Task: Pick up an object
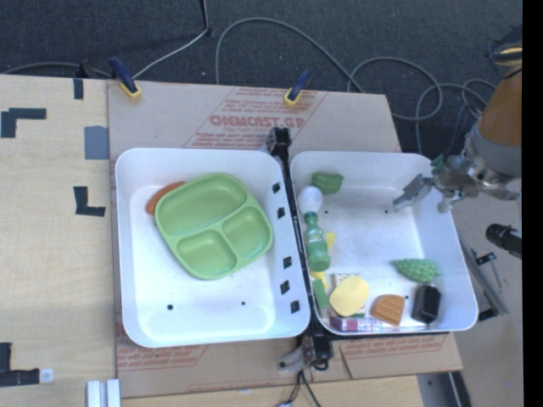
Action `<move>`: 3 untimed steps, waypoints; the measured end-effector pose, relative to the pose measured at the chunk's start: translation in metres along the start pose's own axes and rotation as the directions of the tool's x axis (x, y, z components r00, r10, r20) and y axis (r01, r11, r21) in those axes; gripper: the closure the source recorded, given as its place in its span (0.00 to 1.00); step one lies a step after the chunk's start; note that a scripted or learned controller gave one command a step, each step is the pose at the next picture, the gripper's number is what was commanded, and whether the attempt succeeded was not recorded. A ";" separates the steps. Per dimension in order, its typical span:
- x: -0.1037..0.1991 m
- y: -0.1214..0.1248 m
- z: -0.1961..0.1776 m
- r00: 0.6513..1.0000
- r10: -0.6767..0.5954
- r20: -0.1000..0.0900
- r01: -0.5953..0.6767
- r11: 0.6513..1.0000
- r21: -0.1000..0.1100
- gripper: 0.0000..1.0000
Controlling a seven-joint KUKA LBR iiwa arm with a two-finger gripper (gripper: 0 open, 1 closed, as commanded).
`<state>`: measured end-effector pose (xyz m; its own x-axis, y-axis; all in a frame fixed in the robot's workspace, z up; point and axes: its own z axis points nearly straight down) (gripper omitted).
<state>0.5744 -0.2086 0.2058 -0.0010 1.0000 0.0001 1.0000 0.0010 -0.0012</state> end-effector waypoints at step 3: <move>-0.013 -0.067 0.119 1.000 -0.002 -0.002 0.002 1.000 -0.003 0.00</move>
<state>0.5071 -0.2222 0.0869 -0.0026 1.0000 0.0022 1.0000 0.0026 0.0021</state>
